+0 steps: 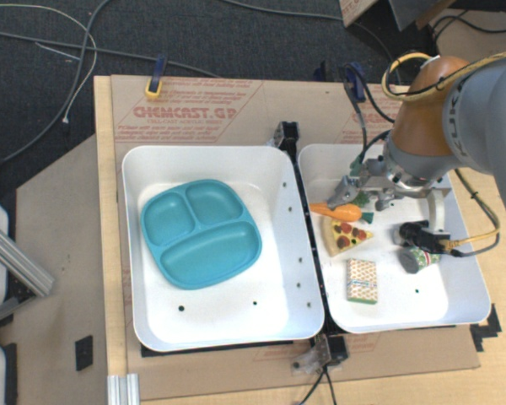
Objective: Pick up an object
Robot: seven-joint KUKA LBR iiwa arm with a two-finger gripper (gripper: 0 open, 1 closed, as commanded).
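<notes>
In the right bin (464,306), an orange toy carrot (337,213) with a green top lies near the left wall. A toy pizza slice (347,236) lies just in front of it. A small patterned box (363,280) rests nearer the front, and a grey-green lump (415,262) sits to its right. My gripper (364,192) hangs low over the back of this bin, just behind and right of the carrot. Nothing visible is held in it.
The left bin (152,310) holds a blue divided plate (202,232). A black clamp (286,133) sits on the rim between the two bins. The arm (455,116) covers the right bin's back right part. Cables run across the dark floor behind.
</notes>
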